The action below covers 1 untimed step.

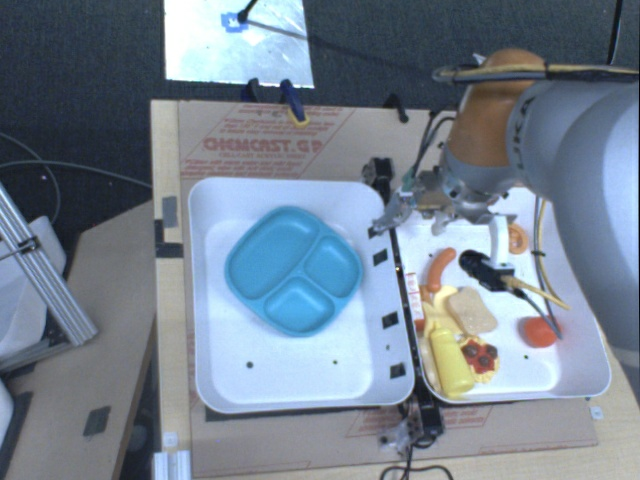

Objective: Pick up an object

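Observation:
My gripper hangs low over the divider between the two bins, at the far left corner of the right bin. Nothing can be seen held in it. In the right bin lie several toy foods. An orange sausage is nearest, just right of and in front of the gripper. Behind it in line come a bread slice, a yellow bottle and a pizza slice. A red tomato sits at the right, and an orange slice lies under the arm.
The left bin holds a blue divided plate near its middle. The grey arm with its orange band covers the far right part of the right bin. Cardboard lies beyond the bins.

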Each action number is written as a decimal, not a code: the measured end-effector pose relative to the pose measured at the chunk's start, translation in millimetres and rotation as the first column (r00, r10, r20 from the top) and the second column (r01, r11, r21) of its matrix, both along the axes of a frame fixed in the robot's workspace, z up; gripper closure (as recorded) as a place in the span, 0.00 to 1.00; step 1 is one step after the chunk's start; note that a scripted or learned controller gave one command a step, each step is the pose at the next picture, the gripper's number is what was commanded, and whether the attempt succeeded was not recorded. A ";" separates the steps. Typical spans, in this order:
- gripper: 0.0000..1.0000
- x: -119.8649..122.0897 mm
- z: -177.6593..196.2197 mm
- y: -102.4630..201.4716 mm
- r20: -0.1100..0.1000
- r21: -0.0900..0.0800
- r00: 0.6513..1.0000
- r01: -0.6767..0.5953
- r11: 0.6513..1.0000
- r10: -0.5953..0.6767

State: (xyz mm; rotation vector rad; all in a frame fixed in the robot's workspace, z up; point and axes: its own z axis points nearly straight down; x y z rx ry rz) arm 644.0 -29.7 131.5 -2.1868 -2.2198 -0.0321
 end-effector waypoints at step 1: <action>1.00 0.8 10.5 14.5 -0.003 0.023 1.000 -0.014 1.000 0.014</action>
